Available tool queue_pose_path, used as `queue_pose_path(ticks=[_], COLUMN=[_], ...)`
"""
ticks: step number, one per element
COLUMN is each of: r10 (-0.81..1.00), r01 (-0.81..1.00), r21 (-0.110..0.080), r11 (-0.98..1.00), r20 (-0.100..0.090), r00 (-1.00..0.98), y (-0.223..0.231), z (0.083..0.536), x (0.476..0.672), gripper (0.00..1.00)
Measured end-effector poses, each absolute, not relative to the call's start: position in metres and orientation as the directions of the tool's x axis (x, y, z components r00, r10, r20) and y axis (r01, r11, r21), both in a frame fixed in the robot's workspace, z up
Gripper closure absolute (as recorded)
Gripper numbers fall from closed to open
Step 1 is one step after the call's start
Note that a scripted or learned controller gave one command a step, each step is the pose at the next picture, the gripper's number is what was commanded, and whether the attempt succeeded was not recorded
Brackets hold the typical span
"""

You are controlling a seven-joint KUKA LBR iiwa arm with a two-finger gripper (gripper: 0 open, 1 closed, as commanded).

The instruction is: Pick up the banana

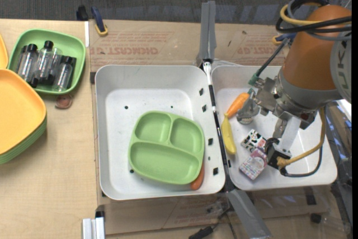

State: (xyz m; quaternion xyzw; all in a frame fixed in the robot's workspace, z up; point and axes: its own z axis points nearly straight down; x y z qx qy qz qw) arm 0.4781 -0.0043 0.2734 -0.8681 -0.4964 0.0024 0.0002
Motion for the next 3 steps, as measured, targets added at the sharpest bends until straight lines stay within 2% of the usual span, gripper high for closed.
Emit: queue_pose_path(ticks=[1,2,3], r10=[0.924,0.969,0.987], r01=[0.924,0.969,0.987], r21=[-0.001,-0.002,-0.004], r11=[-0.382,-0.249,-0.158], r20=[-0.004,-0.004,-0.003], r00=[0.382,0.249,0.158], y=[0.024,-0.022,0.01], z=[0.292,0.308,0.311], x=[0.478,0.511,0.498], gripper=[0.0,0.0,0.0])
